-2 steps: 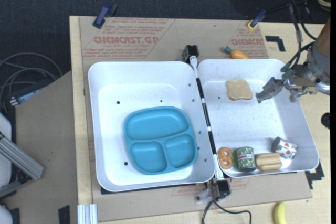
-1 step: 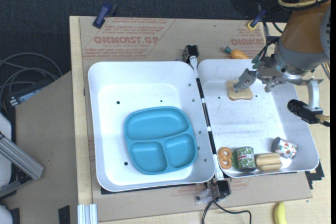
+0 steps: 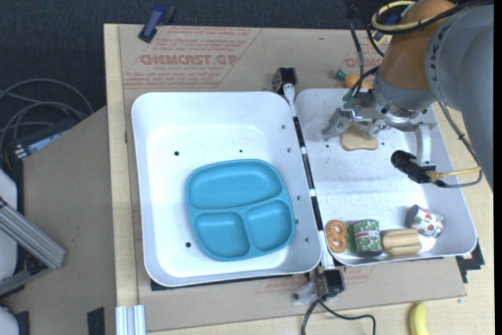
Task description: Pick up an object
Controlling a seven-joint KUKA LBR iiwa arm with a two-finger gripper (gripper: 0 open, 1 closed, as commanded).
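Note:
My gripper (image 3: 354, 129) hangs low over the back of the right bin (image 3: 447, 192), open, with its fingers spread to either side of a flat tan piece like toast (image 3: 359, 141). The tan piece lies on the bin floor just under the fingertips and is partly hidden by them. Along the same bin's front edge sit a pretzel (image 3: 336, 234), a green can (image 3: 364, 237), a bread roll (image 3: 401, 242) and a small white and red item (image 3: 426, 221).
The left bin (image 3: 157, 137) holds a blue divided plate (image 3: 239, 208). A small orange and green item (image 3: 351, 78) lies on the bench behind the right bin. A blue object (image 3: 156, 23) rests at the bench's back left corner, and a yellow thing (image 3: 418, 319) at the front right.

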